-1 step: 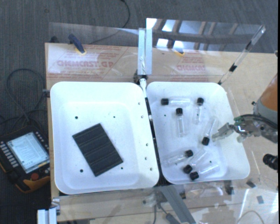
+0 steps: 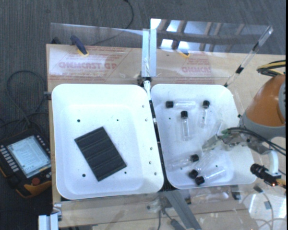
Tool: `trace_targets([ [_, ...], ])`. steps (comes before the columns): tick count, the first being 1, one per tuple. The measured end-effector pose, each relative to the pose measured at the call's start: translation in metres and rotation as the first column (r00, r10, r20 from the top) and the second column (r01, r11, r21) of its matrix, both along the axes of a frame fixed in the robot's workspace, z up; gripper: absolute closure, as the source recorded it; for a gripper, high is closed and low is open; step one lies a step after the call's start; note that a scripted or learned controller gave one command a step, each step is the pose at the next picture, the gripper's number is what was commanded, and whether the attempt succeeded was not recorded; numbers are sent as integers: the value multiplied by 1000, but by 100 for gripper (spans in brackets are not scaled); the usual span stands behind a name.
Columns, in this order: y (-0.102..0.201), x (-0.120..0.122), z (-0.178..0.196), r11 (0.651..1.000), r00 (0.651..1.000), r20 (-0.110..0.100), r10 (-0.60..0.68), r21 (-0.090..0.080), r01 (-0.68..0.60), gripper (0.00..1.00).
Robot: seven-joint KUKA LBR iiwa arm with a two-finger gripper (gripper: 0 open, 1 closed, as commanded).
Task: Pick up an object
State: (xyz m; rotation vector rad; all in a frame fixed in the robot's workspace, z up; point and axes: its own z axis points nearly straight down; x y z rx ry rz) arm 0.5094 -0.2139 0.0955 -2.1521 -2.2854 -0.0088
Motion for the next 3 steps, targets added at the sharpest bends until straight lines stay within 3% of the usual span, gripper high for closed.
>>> trace_targets([
  [1,-7,118,26,998,998,-1,62,-6,-62,0],
  [2,1,68,-3,998,998,3,63,-3,-63,0],
  [3,12,23,-4,996,996,13,90,-13,-90,0],
])
